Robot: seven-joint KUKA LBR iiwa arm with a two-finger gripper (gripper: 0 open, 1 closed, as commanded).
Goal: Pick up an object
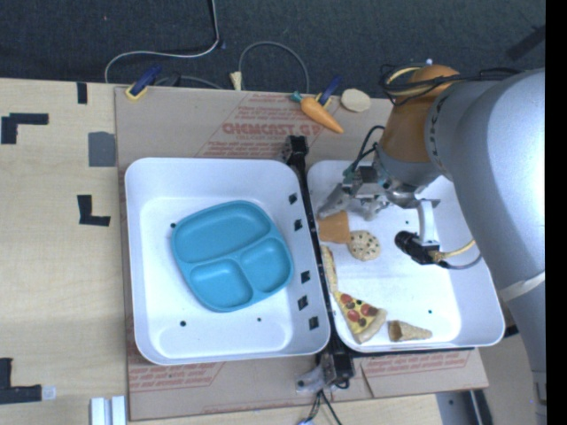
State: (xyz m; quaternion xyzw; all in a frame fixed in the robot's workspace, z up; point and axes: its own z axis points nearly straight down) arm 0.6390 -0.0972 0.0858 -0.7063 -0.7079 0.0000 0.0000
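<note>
A pale wooden tabletop (pixel 53 264) carries a cardboard sheet (pixel 257 127) with red print, and dark carpet (pixel 106 16) crossed by thin cables lies beyond it. Two white bins sit side by side: the left bin (pixel 142 237) holds a blue divided plate (pixel 232 253), the right bin (pixel 469 308) toy food. The gripper (pixel 359 191) hangs over the right bin's far left part; whether the jaws are open or closed I cannot tell. Just beside it lie an orange wedge (pixel 334 228) and a cookie (pixel 363 246). The pizza slice (pixel 361 315) lies nearer, its long axis diagonal, tip pointing toward the wedge.
</note>
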